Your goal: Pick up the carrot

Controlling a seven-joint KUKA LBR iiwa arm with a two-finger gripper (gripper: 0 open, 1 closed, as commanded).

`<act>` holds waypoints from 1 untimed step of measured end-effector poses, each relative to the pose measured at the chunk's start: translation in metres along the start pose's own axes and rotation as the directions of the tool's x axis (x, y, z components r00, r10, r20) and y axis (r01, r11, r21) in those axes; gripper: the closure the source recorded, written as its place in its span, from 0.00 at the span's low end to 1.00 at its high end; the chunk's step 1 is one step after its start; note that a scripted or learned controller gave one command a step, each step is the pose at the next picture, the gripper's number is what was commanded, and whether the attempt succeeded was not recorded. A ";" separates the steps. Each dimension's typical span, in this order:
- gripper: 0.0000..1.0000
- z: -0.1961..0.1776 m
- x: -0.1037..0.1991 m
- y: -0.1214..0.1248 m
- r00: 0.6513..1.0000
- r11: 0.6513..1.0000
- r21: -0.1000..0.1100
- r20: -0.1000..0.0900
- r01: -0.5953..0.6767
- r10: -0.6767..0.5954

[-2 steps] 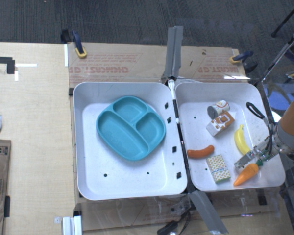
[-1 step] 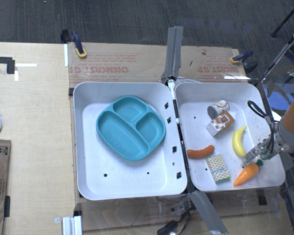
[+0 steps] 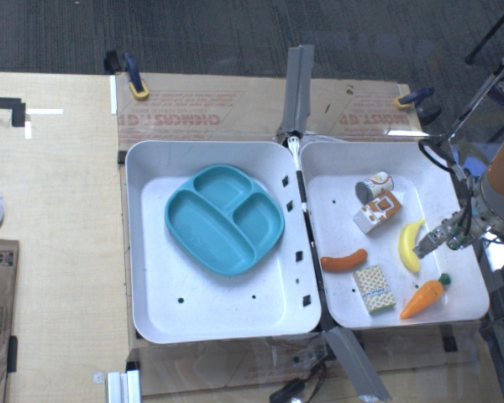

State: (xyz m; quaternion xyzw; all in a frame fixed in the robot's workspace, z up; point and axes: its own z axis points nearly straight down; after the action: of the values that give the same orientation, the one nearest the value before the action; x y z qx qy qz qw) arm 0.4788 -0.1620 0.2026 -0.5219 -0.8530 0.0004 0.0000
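Sitting on the wooden bench, the left shallow white bin holds a teal plastic plate with three compartments, lying flat near the bin's middle. Just to its right, the second shallow white bin carries the small items: a reddish-orange sausage near its left side, a speckled green-and-white sponge block just below and right of it, a small tin can lying on its side toward the back, and an orange-and-white carton touching the can's near side. Further right lies a yellow banana. The orange carrot with a green top rests by the bin's near right corner, below the banana. The grey two-finger gripper hovers beside the banana, above the carrot and apart from it; whether its jaws are open or closed cannot be told.
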 end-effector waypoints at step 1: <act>0.00 0.000 0.000 0.000 1.000 1.000 0.000 0.000 0.000 0.000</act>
State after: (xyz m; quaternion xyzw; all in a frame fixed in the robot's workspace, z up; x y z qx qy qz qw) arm 0.4787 -0.1621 0.2026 -0.5220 -0.8529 0.0004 0.0000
